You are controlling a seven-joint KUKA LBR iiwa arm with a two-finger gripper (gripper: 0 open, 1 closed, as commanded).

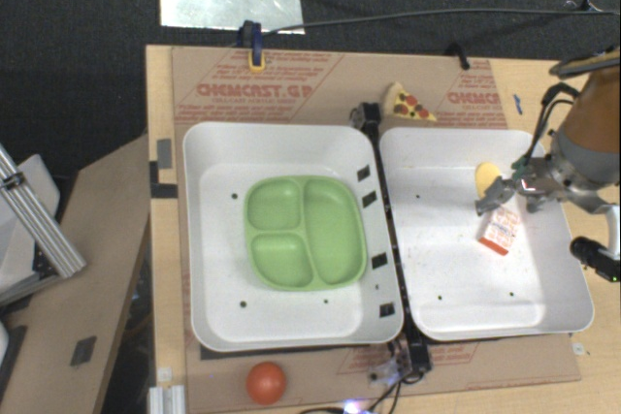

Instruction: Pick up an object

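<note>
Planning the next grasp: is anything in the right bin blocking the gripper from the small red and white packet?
Nothing visible does. The gripper hangs just above the packet in the right bin; the yellow object lies behind, off the path.

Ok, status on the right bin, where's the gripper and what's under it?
Gripper low over the right bin, between yellow piece and red-and-white packet. Nothing visibly held. No clutter around them.

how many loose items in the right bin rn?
2. A yellow piece near the far right side, by the end effector, and a red-and-white packet just in front of it. The arm may hide others.
</note>
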